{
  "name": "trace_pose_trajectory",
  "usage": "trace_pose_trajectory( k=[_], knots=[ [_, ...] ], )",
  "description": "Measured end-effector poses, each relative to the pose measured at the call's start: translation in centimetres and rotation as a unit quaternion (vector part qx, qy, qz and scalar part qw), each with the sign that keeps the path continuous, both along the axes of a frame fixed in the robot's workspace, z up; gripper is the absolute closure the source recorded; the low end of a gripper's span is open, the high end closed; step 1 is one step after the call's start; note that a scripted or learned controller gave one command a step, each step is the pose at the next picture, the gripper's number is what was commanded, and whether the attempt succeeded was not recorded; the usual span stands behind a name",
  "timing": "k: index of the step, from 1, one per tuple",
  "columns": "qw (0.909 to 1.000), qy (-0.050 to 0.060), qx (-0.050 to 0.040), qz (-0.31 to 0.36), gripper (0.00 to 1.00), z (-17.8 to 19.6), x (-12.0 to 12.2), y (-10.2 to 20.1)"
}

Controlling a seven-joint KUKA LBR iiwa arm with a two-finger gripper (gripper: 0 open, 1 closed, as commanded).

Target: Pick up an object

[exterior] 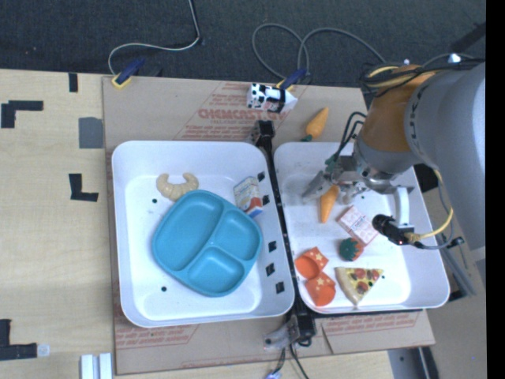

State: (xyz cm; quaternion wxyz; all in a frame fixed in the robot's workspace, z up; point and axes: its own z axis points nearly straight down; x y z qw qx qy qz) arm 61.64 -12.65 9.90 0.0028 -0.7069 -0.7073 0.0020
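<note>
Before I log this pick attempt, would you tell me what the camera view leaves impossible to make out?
- Gripper: in the camera view the arm's wrist covers it from above, so its grip on the orange carrot beneath cannot be judged.
- Carrot: its upper end is hidden by the gripper.
- Small carton in the left bin: print too small to read.
- Pink packet: label too small to read.

Robotics lab bench, two white bins (126,235) clamped side by side on a cardboard sheet (225,109), grey arm (442,117) above the right bin, loose cables (189,22) behind the bins on dark carpet (79,14), black tape marks (79,186) left of them
</note>
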Motion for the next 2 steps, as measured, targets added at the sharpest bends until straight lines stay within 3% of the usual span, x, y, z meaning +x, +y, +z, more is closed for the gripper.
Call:
trace_pose_trajectory(
  k=[1, 2],
  knots=[
    [1.0, -0.002, 0.0001, 0.001, 1.0, 1.1, 0.1, 0.1],
    [1.0, -0.003, -0.0002, 0.001, 1.0, 8.6, 0.4, 6.3]
  ],
)
